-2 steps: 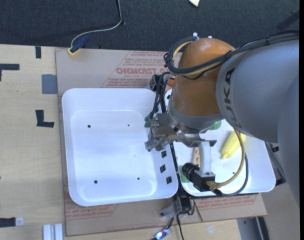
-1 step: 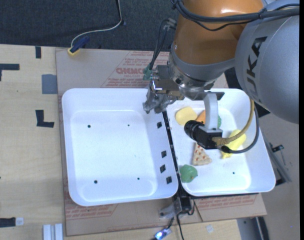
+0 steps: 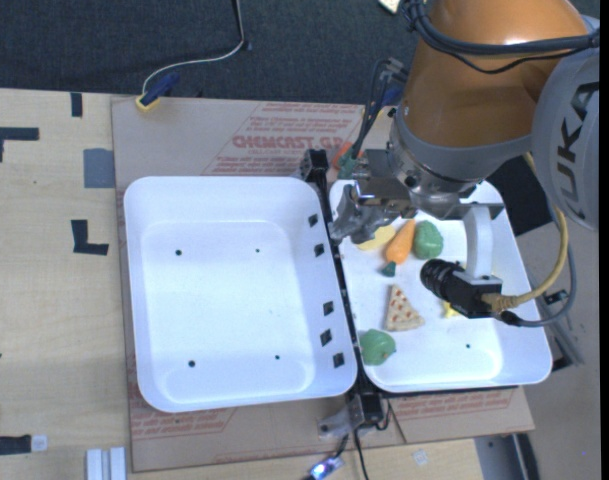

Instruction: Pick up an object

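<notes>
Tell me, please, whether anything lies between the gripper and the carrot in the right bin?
Nothing visible does. The gripper sits in the right bin just left of the carrot, with bare white floor between them.

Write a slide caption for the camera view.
KUKA arm's gripper hangs over the right bin, beside a toy carrot, green pieces and a cracker wedge.

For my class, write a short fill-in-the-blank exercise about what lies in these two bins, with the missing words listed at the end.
1. The carrot, the cracker wedge and two green pieces lie in the ____ bin.
2. The tool hangs above the ____ between the bins.
3. The colour of the piece nearest the right bin's front rim is ____.

Missing words: right; divider; green
</notes>
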Robot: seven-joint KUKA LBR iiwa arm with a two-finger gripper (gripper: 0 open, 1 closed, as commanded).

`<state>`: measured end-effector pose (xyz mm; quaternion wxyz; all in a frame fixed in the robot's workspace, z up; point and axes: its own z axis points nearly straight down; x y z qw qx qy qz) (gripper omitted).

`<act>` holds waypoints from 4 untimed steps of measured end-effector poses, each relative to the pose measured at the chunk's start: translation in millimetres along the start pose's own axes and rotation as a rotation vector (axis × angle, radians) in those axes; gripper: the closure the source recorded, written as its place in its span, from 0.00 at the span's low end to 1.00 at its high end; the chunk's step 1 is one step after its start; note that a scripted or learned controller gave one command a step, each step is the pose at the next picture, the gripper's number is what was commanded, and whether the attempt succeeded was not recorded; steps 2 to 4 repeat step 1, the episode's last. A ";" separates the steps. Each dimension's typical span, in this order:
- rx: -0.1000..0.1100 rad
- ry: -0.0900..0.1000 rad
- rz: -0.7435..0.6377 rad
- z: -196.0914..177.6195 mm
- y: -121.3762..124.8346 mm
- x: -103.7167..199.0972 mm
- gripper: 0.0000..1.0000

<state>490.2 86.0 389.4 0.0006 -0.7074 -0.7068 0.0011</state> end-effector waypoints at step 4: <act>0.008 -0.002 0.001 103.1 -7.8 -17.5 1.00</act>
